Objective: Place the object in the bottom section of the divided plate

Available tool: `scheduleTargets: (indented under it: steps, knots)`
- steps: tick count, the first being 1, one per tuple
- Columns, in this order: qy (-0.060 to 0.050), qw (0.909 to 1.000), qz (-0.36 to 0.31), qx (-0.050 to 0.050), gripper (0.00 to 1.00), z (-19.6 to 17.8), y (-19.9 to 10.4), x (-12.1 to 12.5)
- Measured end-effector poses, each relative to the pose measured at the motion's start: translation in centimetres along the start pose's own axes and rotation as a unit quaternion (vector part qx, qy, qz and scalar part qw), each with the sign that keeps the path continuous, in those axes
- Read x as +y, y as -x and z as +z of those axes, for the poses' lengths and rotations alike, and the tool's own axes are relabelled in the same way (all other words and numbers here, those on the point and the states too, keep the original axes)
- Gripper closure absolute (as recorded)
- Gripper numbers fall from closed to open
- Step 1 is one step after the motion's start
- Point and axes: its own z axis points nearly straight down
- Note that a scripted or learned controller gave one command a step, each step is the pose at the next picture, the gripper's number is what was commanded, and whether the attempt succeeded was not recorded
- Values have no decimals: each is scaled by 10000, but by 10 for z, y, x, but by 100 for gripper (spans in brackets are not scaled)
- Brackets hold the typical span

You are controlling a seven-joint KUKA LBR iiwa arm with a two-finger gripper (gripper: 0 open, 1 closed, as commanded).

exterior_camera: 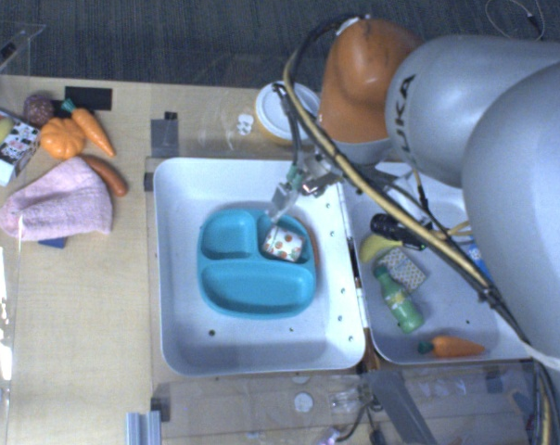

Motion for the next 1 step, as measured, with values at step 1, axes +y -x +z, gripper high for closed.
scheduleTargets:
  steps: [1]
  knots:
    - [0,10000,0,0,0,0,0,0]
